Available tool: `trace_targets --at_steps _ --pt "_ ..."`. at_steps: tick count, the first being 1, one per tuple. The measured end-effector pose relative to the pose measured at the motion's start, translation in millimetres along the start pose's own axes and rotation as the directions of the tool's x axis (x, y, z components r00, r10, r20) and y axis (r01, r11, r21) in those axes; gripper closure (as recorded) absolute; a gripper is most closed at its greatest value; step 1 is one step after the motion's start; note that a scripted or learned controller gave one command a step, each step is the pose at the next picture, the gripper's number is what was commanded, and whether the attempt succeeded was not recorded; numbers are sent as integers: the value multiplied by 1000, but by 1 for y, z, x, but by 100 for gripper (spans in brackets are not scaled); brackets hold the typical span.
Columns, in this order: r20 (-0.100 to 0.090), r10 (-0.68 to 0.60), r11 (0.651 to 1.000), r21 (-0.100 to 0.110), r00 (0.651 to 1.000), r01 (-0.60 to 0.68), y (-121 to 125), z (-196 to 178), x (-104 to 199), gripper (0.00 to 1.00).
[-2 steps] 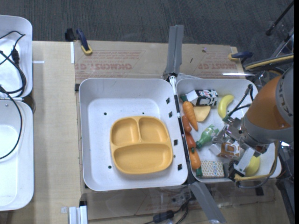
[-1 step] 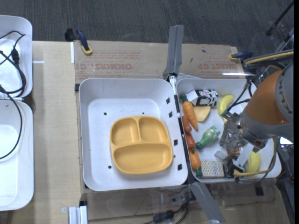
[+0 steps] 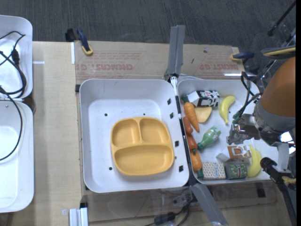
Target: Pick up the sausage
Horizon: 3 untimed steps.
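Orange-red sausage (image 3: 187,125) lies pinched against the bin wall (image 3: 180,126) beside the carrot (image 3: 190,111) — the hand (image 3: 235,136), its spread unreadable, could grab wrong.

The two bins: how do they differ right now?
The left bin holds a single orange divided plate; the right bin is crowded with toy food, including a banana, a carrot and a green bottle. The gripper hangs over the right bin, not the left one. Both are shallow, white and sit side by side.
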State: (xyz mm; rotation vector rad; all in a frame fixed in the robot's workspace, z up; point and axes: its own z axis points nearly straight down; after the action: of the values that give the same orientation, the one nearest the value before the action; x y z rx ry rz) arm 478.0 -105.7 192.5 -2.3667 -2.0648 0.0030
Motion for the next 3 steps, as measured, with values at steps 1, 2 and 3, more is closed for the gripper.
trace_targets --at_steps 1,2,3 --pt "0 0 1000 0 1000 0 0 0 0 0" --pt "1 -38 999 1 999 38 17 2 60 0" --pt "-1 -107 994 2 994 107 15 102 10 0"
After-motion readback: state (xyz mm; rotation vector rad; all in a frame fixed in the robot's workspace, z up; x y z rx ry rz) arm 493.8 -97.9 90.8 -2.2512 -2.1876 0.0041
